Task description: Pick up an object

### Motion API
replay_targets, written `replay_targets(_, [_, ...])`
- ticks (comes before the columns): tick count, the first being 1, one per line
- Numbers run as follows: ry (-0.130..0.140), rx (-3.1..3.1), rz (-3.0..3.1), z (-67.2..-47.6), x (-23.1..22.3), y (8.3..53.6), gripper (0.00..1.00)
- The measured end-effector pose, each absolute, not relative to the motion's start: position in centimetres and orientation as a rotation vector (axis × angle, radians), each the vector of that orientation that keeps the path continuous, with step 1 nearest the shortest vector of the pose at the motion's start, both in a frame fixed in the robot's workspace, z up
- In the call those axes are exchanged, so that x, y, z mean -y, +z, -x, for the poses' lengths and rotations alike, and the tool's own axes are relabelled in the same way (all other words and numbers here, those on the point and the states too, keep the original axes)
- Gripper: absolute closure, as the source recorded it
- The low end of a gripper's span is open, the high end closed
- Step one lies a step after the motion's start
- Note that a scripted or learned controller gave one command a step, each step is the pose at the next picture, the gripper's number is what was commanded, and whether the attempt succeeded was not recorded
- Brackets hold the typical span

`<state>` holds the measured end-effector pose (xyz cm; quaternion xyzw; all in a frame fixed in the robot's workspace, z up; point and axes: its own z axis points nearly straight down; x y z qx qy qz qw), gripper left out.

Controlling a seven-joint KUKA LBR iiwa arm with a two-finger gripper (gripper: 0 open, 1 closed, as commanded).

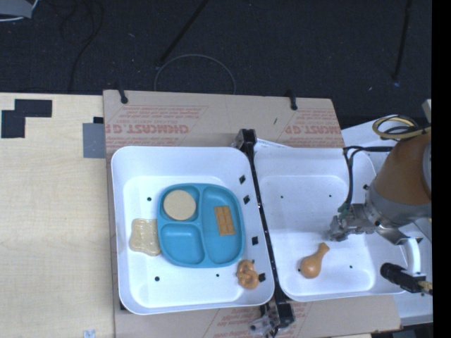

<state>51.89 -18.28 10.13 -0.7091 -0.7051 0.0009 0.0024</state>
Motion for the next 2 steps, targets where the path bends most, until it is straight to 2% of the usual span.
replay_targets(2, [-0.003, 2.225, 2.222, -53.2, 17.8, 20.6, 1.0])
